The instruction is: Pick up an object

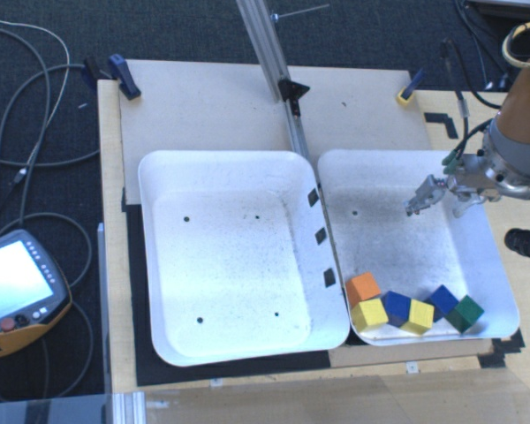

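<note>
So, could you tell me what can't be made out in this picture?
- Gripper: fingers too small and blurred to judge, camera view.
- Arm: cut off by the right edge.
- Blue block: partly covered by the yellow blocks beside it.
- Green block: far side hidden, at the bin wall.

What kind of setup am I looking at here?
Likely a robot lab grasping bench: two white bins on a board, coloured blocks in the right one, a teach pendant and cables on the carpet.
</note>
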